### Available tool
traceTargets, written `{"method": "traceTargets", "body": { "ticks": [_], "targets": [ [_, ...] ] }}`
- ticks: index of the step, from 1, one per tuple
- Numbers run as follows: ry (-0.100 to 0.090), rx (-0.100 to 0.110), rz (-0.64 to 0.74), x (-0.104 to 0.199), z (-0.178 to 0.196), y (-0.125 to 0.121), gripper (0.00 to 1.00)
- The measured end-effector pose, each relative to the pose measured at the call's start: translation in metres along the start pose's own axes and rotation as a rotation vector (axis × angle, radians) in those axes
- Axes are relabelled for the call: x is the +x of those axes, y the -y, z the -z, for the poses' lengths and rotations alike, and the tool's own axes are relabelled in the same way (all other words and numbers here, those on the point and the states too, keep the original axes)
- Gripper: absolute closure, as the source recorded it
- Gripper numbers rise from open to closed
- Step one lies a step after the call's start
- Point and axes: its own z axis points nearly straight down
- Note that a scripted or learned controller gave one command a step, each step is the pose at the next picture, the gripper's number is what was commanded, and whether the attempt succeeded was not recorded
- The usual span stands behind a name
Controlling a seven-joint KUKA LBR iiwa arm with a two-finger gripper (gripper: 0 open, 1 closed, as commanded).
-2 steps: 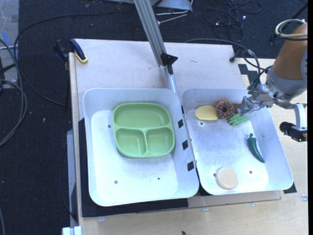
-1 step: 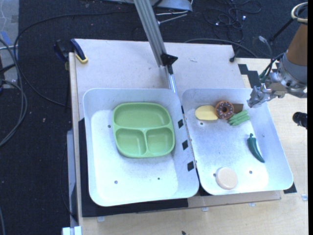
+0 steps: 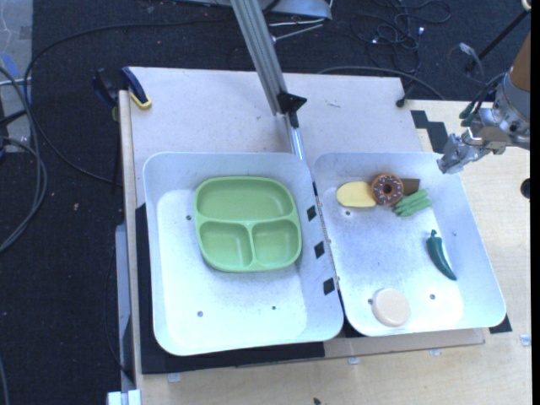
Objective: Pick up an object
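Right bin (image 3: 472, 251), contents: yellow piece (image 3: 355, 195), sprinkled doughnut (image 3: 387, 189) and green bean-like item (image 3: 412, 202) touching in a cluster near the far wall; dark green pepper (image 3: 440, 255) lying alone mid-right; pale round disc (image 3: 391, 307) alone near the front; left bin (image 3: 169, 310) carries a green divided plate (image 3: 248, 223). Hand (image 3: 448, 160): hovering at the right bin's far right corner, carrying nothing; spread or pressed together cannot be told. Handling note: favour an isolated item, probably the pepper, aligning the hand across its narrow width and descending straight, since the clustered items would likely jostle each other.

Pale wooden bench (image 3: 211, 112), dark carpet (image 3: 59, 226), tangled black cables (image 3: 405, 15)
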Motion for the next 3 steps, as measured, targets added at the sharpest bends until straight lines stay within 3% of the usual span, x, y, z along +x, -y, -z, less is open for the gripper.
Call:
{"method": "traceTargets", "body": {
  "ticks": [3],
  "targets": [
    [-0.003, 0.008, 0.003, 0.158, -0.029, 0.06, 1.0]
  ]
}}
